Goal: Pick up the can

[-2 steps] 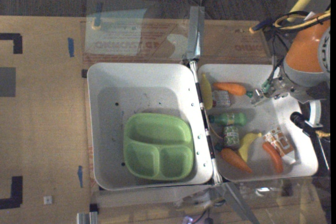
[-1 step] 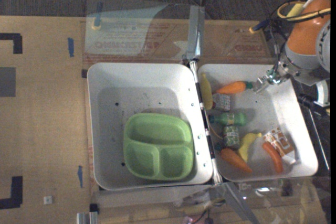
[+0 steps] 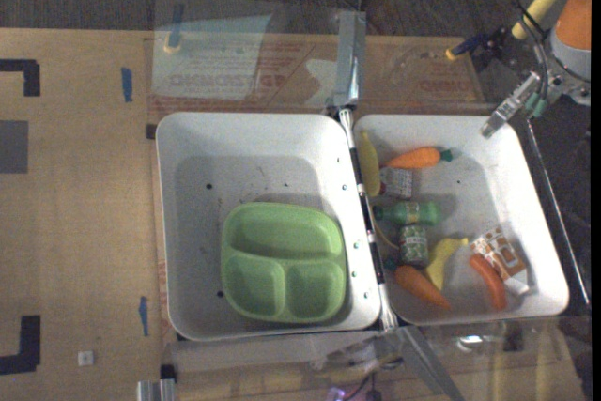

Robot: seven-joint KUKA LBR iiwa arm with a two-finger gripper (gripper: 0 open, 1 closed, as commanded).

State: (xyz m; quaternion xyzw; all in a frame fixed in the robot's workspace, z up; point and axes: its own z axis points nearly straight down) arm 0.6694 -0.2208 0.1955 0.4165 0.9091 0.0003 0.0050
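- The small squat can with a green-and-dark label sits in the right-hand shallow white bin, low in its left half and close to the wall shared with the other bin
- It is hemmed in: a green plastic bottle lies just above it, a yellow banana-like toy touches or nearly touches its right side, and an orange toy carrot lies just below
- The gripper hangs above the far right corner of that same bin, at about the rim, on the grey arm that comes in from the right
- Whether the claw is wide or narrow I cannot tell at this size and blur; nothing is seen held in it
- The relation that matters: the can lies well apart from the claw, diagonally towards the near left of the bin, so the move calls for travel across the bin before any descent
- The can's long axis is hard to read; it looks to run roughly front to back in the view, so closing across its short width, from left and right, seems the better bet
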